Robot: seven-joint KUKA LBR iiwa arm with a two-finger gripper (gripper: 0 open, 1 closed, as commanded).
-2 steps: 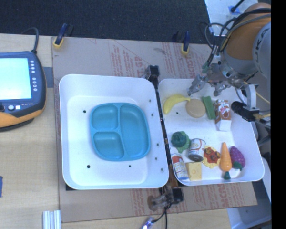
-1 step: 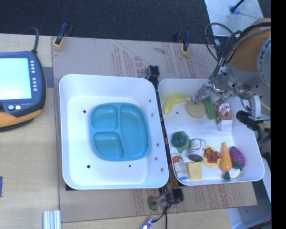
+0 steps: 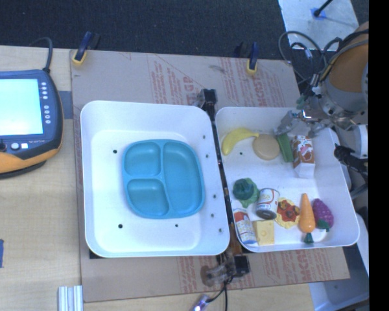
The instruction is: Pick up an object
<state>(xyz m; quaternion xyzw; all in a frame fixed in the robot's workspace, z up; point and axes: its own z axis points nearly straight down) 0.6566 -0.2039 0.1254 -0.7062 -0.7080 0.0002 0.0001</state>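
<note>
Camera view, from above and at a slant: gripper [image 3: 297, 117] sits low over the far edge of the right bin [image 3: 347, 193], near its far right corner; whether it is spread or closed, cannot tell, cabling and wrist hardware crowd it.

Candidates for the pick all lie in the right bin: banana [image 3: 236, 138] and tan round piece [image 3: 267, 147] along the far edge; green stick [image 3: 284, 147] and small carton [image 3: 303, 156] just beside them, closest to the gripper; broccoli [image 3: 245, 190], tin can [image 3: 266, 204], pizza slice [image 3: 288, 213], carrot [image 3: 306, 215], grapes [image 3: 323, 214], cheese wedge [image 3: 264, 232] and bottle [image 3: 243, 228] crowd the near edge.

Left bin [image 3: 91, 173] carries a blue divided plate [image 3: 163, 178].

Risks, as judged: green stick and carton touch, so a descent could wedge between them or nudge both; closeness to the bin wall may block a finger; rounded toys could squirt out.

Writing: red print on the cardboard sheet [image 3: 175, 83], too small to read; carton and can labels illegible.
</note>
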